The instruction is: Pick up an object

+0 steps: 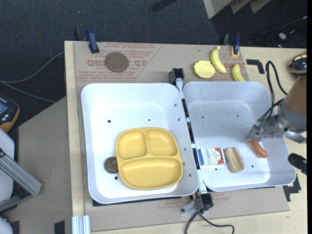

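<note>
- Bench (73, 130), pale wood board: two shallow white plastic bins side by side, touching along the middle seam.
- Left bin (97, 101): a yellow three-compartment plastic tray (147, 157) lies flat toward the bin's near edge. A brown round disc (111, 165) is tucked at the tray's left rim, partly under it, so hard to reach.
- Right bin (219, 101): far half bare; the small items sit along the near edge.
- Grey arm with orange band (298, 101) reaches in over the right bin's right edge, wrist angled down toward the floor of the bin.
- Tool (258, 133) hangs just above the small orange carrot-like piece (260, 148), the likely pick target by my reading. Whether the tool is open or closed I cannot tell at this size.
- Tan cylindrical bread-like roll (234, 159) near the carrot, a white printed carton (210, 157) touching its left side; both close enough to crowd a grasp.
- Bench far edge: two yellow bananas (218, 60), a yellow lumpy piece (204, 69), a brown round cookie-like disc (116, 61), all outside the bins.
</note>
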Motion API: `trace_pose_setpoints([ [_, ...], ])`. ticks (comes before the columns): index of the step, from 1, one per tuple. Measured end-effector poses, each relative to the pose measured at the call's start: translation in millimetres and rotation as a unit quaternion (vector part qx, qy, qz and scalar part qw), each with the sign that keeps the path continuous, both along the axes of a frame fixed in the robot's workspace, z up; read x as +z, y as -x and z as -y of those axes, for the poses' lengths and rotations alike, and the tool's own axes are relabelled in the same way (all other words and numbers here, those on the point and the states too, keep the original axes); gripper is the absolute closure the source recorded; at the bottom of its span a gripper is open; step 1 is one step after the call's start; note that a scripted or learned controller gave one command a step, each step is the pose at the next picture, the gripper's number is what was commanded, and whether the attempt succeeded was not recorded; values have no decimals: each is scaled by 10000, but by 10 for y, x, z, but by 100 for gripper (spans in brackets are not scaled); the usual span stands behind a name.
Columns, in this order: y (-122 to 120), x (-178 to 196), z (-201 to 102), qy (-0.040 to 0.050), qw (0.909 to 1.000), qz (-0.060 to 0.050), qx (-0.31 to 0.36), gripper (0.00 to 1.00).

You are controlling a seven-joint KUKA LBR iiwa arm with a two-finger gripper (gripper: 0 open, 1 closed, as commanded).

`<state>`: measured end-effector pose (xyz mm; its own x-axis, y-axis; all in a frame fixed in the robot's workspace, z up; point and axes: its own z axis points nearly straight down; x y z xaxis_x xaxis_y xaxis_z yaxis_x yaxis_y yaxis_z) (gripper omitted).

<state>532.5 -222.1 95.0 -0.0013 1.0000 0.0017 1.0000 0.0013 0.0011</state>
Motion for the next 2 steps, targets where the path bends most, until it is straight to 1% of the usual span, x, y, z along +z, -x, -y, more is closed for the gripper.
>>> trace_pose_setpoints([
  [1,-334,-112,-828,-3,10000,6,36,100],
  [2,-296,964,-1637,-2,10000,49,43,100],
])
